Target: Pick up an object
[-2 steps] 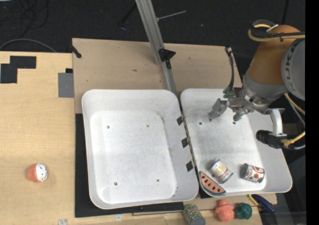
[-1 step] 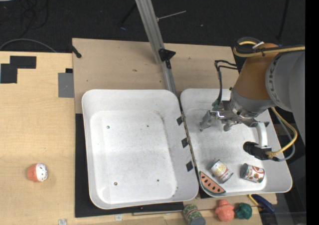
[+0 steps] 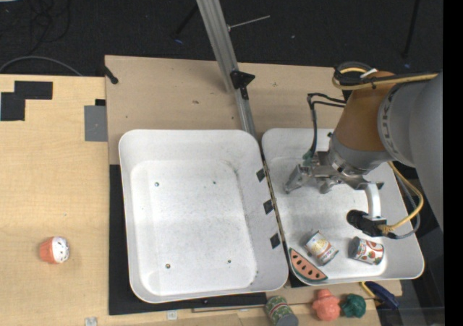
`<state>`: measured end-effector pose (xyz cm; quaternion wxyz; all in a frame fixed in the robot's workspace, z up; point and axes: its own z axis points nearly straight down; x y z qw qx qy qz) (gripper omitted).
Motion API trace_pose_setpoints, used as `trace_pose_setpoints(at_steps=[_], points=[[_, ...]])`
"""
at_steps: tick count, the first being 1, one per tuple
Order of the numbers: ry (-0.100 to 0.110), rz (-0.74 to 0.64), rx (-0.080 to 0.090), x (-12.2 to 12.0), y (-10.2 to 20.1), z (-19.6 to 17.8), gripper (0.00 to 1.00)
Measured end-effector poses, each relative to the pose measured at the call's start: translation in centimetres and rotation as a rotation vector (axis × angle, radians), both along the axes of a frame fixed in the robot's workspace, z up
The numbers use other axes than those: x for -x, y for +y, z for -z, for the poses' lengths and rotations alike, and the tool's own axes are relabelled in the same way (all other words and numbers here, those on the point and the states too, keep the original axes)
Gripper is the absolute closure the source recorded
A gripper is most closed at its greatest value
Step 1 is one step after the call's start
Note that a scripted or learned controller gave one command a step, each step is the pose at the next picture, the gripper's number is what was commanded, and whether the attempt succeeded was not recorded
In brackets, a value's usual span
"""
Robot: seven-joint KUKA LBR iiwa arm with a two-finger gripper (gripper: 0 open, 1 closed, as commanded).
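Pincer [image 3: 307,176] low over the right bin [image 3: 289,145], fingers spread wide, nothing between them (arm comes in from 3 o'clock). Small can [image 3: 320,246] lies on the bin floor at the pincer's 6 o'clock, well apart. Second can [image 3: 367,250] at 4 o'clock of the pincer, near the bin's front rim. Watermelon slice toy [image 3: 307,264] at 7 o'clock of the first can, touching the front rim. Left bin [image 3: 130,145] at 9 o'clock. Small red-white ball [image 3: 54,250] on the bench far out at 9 o'clock.
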<state>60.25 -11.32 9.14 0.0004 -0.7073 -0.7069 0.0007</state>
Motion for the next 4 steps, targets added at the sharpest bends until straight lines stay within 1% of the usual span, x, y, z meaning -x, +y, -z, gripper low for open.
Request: trace_pose_setpoints(at_steps=[1, 2, 3, 4], points=[[0.0, 0.005, -0.001, 0.0, -0.1, -1.1, 1.0], [-0.003, 0.007, 0.0, -0.6, -0.9, -5.7, 1.0], [-0.004, 0.003, 0.001, -0.3, -1.9, -10.9, 1.0], [-0.001, -0.001, -0.001, -0.3, -1.9, -12.4, 1.0]])
